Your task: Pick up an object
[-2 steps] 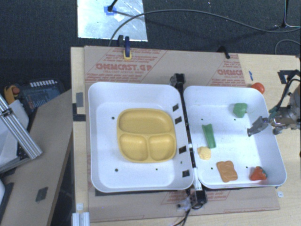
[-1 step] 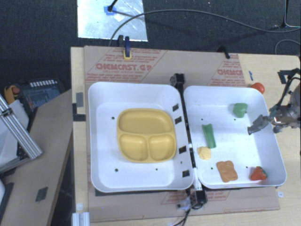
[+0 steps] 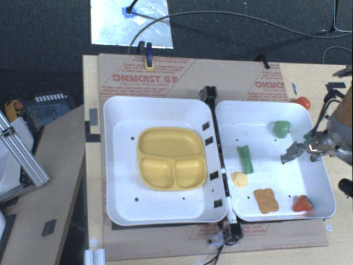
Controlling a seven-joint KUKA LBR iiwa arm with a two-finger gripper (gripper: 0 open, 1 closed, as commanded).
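Green stick [image 3: 244, 158] untouched in right bin [image 3: 317, 200]; gripper [image 3: 295, 152] above bin floor, opening indiscernible, holding nothing visible.

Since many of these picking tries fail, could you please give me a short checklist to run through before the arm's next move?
1. End effector is over the right bin, where the pickable items lie: ok.
2. Nothing already carried between its fingers: ok, none seen there.
3. Finger opening ready for a grasp: cannot tell, the tips are too blurred.
4. A target within close range: ok, the green stick and the green lump both lie near the tip.
5. Targets spaced apart for a clean grasp: ok for the toast piece and the strawberry; the yellow piece sits close to the stick's lower end.
6. Yellow tray lies in the left bin, away from the arm: ok.
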